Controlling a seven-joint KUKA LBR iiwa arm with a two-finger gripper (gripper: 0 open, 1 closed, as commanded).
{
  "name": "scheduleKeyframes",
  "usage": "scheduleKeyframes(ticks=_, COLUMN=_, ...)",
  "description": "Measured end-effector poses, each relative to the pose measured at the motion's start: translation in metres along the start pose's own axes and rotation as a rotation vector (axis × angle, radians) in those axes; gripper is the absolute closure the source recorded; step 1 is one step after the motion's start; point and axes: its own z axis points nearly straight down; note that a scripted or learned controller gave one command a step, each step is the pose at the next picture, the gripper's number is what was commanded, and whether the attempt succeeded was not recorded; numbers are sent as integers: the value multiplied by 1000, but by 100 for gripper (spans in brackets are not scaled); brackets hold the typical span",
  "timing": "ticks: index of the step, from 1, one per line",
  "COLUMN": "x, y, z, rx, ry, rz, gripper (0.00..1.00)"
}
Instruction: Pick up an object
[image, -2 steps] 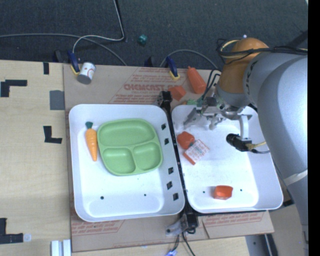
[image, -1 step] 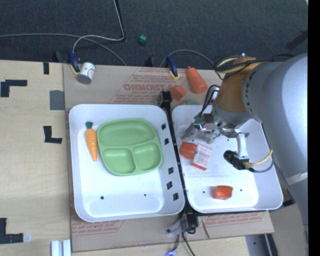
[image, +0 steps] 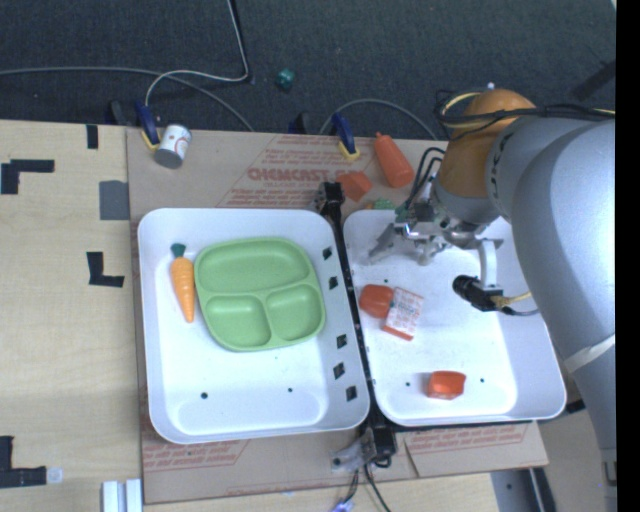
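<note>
So the small red block with the white printed packet (image: 392, 306) sits in the right white bin (image: 520, 370), below and slightly left of the metal two-finger gripper (image: 385, 243). Fingers look spread apart with nothing between them, so I'd guess a short drop down-left does it.

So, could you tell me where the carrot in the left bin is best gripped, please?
Probably mid-body on the carrot, from straight above. It lies flat, lengthwise along the bin's left wall, so close across its narrow width; the green plate sits close beside it, leaving little room on that side.
</note>
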Motion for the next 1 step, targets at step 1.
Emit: scheduleKeyframes(ticks=1, x=6, y=2, z=-21, rx=4, ry=2, rz=0, gripper=0)
